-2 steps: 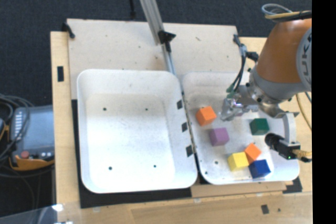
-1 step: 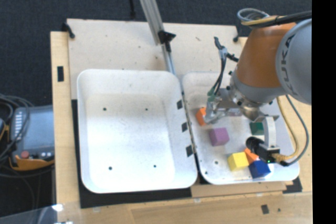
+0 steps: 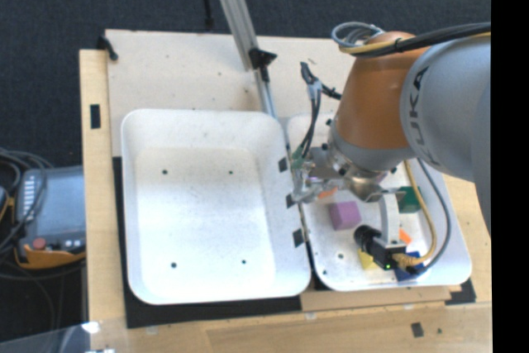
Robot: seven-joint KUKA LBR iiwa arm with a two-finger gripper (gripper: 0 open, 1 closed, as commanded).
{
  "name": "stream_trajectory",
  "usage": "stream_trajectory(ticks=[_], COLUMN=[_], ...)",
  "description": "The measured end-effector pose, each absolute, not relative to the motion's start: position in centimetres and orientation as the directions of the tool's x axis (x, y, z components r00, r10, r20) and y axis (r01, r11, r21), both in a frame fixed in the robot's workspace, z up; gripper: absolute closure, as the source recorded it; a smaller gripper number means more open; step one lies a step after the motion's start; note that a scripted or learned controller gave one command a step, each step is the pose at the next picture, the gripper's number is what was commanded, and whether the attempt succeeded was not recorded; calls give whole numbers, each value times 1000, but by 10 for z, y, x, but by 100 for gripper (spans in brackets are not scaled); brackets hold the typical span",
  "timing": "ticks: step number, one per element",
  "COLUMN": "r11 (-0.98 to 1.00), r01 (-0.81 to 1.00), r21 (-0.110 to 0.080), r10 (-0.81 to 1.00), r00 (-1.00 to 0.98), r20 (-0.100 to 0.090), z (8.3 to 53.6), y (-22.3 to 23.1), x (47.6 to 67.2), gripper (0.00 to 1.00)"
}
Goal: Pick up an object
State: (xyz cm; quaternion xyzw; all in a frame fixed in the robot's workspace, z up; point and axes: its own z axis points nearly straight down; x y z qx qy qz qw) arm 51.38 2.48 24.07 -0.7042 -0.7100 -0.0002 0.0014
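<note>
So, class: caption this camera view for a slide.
Arm's gripper low over the right bin, beside a purple block.
</note>
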Motion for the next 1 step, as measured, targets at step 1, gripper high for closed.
stream_trajectory(ticks=[1], r11=[9], r01=[1000], r21=[-5], r10=[1000], r00=[-9], r20=[3], z=[238], y=[86], x=[506], gripper=[100])
